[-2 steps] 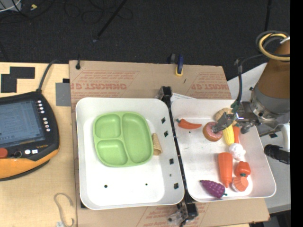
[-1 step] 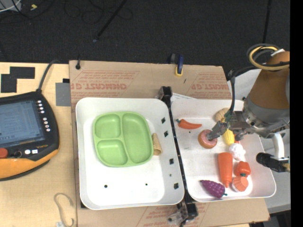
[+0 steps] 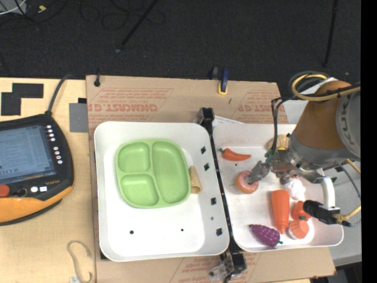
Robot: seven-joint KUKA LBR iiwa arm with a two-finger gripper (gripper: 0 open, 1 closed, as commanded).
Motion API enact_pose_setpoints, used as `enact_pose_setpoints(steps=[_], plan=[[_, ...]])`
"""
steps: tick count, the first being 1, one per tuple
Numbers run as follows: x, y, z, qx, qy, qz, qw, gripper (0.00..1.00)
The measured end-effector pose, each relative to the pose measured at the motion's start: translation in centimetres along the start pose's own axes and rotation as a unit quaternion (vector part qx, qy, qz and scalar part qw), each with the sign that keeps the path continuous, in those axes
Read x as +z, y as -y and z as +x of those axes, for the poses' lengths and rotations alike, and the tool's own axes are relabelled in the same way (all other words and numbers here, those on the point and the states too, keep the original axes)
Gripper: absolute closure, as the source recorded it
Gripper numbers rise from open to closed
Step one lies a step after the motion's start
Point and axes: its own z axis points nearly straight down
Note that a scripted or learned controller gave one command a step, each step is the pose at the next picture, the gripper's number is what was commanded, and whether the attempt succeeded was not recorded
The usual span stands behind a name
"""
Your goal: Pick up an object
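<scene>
purple grapes (image 3: 265, 234) lie at the near edge of the right bin (image 3: 235, 229), the item closest to the camera. beside them, toward the bin's near right corner, an orange carrot (image 3: 280, 210) stands lengthwise with a small orange and red piece (image 3: 299, 227) just to its right. a white crumpled object (image 3: 295, 188) sits just beyond the carrot's top end. a red chili pepper (image 3: 236, 155) lies near the bin's far left corner. a pink and orange round piece (image 3: 247, 183) rests in the middle of the right bin. the gripper (image 3: 260, 171) is low over this round piece, at its far right side; 1 dark finger reaches down to it, but whether the fingers are apart or closed cannot be told. no object is seen between them. the left bin (image 3: 112, 229) carries a green 3-compartment plate (image 3: 152, 173) near its centre, with a tan object (image 3: 195, 180) touching the plate's right rim. a teach pendant (image 3: 32, 167) lies left of the bins.
</scene>
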Motion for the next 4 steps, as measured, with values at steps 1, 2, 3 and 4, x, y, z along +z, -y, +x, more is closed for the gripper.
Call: enact_pose_setpoints(steps=[1,2,3,4], plan=[[5.0,-0.2,0.1,-0.001,0.002,-0.004,1.0,0.0],[3.6,-0.2,0.0,0.002,-0.002,-0.005,1.0,1.0],[-1.4,0.3,-1.2,0.004,0.002,-0.004,1.0,1.0],[-7.7,0.5,-1.4,-0.001,0.002,-0.006,1.0,1.0]])
